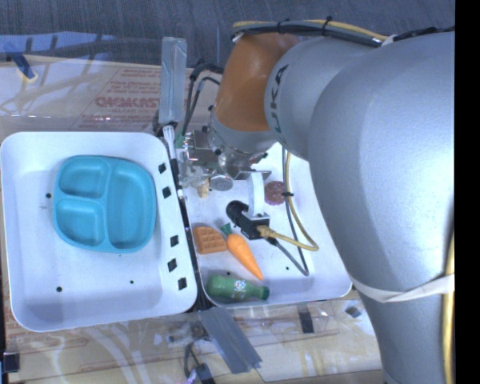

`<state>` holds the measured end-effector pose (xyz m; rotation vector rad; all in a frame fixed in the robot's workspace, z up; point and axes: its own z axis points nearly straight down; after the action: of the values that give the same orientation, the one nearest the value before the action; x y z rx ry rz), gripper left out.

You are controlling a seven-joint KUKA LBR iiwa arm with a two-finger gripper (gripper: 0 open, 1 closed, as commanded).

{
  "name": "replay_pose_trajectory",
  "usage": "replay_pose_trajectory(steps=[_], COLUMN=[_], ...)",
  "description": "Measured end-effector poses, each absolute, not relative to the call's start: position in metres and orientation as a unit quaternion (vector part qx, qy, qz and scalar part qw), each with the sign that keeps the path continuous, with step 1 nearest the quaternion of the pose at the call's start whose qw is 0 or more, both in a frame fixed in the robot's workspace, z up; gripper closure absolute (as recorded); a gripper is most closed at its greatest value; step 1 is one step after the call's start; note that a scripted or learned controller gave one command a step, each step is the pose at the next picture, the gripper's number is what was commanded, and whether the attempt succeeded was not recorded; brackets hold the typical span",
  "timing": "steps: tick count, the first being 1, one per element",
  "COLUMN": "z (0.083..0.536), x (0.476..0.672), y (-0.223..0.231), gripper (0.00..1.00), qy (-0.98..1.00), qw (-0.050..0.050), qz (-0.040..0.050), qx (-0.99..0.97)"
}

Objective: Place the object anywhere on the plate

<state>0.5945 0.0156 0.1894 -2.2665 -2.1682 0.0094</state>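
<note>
**Gripper:** The gripper (pixel 202 174) sits low in the far-left corner of the right bin (pixel 292 286), against the dividing wall. Whether it is apart or together cannot be told, and no item is visibly held.

**Objects:** All candidates lie in the right bin.
- A waffle (pixel 210 240) lies nearest the gripper.
- A carrot (pixel 245 257) lies just beside the waffle.
- A green bottle (pixel 238 288) lies by the near wall.
- A small brown disc (pixel 274 193) lies to the right.

**Plate:** The blue plate (pixel 104 202) in the left bin (pixel 32 278) carries nothing.

**Assessment:** The grasp is unconfirmed. Lift, transfer and placement remain outstanding.
</note>
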Motion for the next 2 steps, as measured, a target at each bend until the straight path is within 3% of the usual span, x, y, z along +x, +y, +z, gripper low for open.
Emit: replay_pose_trajectory(steps=[1, 2], z=[0.191, 0.191], x=[0.656, 0.653], y=[0.031, -0.080], gripper=[1.00, 1.00], qy=[-0.602, -0.546], qw=[0.001, 0.000], qz=[0.0013, 0.0013], qx=[-0.798, -0.838])
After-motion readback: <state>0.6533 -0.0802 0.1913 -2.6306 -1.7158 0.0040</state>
